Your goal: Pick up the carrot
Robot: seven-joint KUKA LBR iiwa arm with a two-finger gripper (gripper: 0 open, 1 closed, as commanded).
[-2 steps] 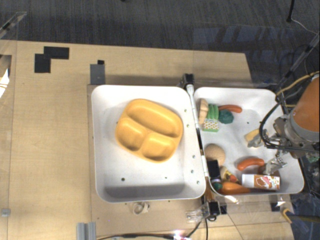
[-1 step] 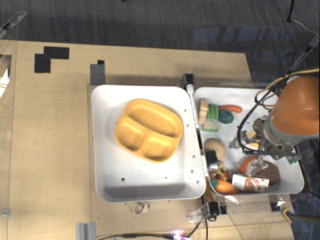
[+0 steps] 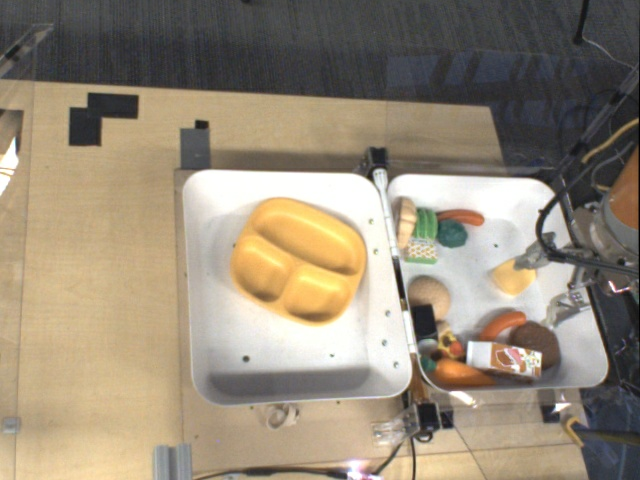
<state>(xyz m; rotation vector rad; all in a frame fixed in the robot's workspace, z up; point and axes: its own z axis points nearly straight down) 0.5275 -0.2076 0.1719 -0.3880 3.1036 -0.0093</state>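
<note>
Down in the right bin (image 3: 500, 190), the carrot (image 3: 462, 372) lies on its side in the near left corner, close to the wall that divides the two bins. Its orange body points toward the bin's middle, and its leafy end, near that wall, is hard to make out. A small carton (image 3: 505, 358) lies just above it, touching or nearly touching its thicker part. A brown lump (image 3: 537, 338) sits beside the carton, and an orange-red piece (image 3: 503, 322) lies just beyond those two.

The gripper (image 3: 545, 286) hangs over the right half of the same bin, well apart from the carrot. Its two fingers are spread, with nothing between them. One fingertip (image 3: 527, 261) is next to a pale yellow wedge (image 3: 513, 278), though whether it touches cannot be told. The other points toward the brown lump. The arm (image 3: 622, 203) comes in from the right, its orange band visible at the edge.

Further back in the bin, a tan ball (image 3: 428, 291) rests near the dividing wall. Behind it lie a pale cob (image 3: 405, 223), a green piece (image 3: 450, 233) and a thin red one (image 3: 462, 217).

The left bin (image 3: 215, 268) holds a yellow divided dish (image 3: 298, 258), set at an angle near its middle
</note>
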